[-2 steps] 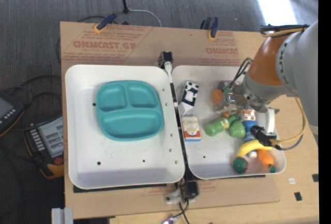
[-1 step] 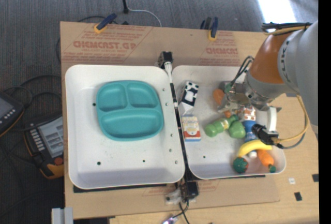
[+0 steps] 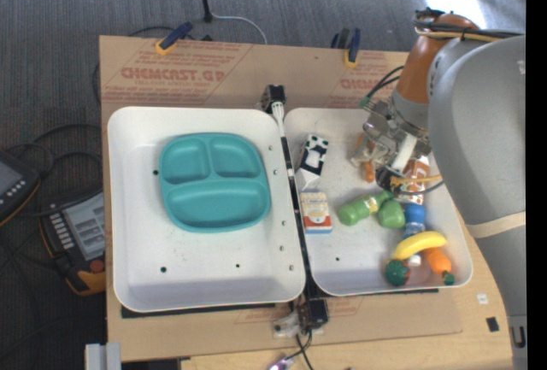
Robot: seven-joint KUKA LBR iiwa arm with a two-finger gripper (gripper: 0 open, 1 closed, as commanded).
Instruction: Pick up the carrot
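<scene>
The carrot (image 3: 438,261), orange with a green tip, lies in the front right corner of the right bin (image 3: 338,274), just below a yellow banana (image 3: 418,244). My gripper (image 3: 373,156) hangs low over the back right part of that bin, well behind the carrot and apart from it. A small orange piece (image 3: 369,171) shows at the gripper's lower end; what it is cannot be made out. The arm's grey body covers the bin's right side.
The right bin also holds a black-and-white carton (image 3: 314,155), a small box (image 3: 317,213), a green bottle-shaped toy (image 3: 359,210), a green piece (image 3: 391,215), a blue piece (image 3: 414,215) and a dark green toy (image 3: 397,273). A teal divided plate (image 3: 214,182) sits in the left bin.
</scene>
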